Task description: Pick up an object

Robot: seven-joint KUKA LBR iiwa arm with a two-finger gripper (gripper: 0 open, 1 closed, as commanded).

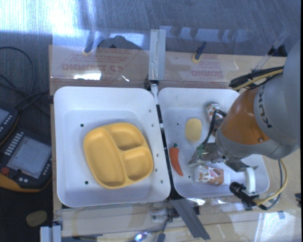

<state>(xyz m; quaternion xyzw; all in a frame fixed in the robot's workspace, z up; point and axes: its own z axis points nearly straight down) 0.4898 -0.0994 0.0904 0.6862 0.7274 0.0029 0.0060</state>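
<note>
The right bin (pixel 166 102) holds several objects. A pale yellow oval piece (pixel 193 129) lies near its middle. An orange carrot with a green tip (pixel 175 160) lies along the bin's left wall. A white and brown patterned can (pixel 210 175) lies on its side near the front. A small round tin (pixel 212 108) sits toward the back, partly behind the arm. My gripper (pixel 202 154) hangs low in the bin, just above the patterned can and right of the carrot, below the yellow piece. The orange wrist band covers much of it.
A yellow divided plate (pixel 118 154) lies in the left bin (pixel 65 105). The bulky grey arm (pixel 283 115) covers the right bin's right half. A teach pendant (pixel 17 158) lies on the floor to the left.
</note>
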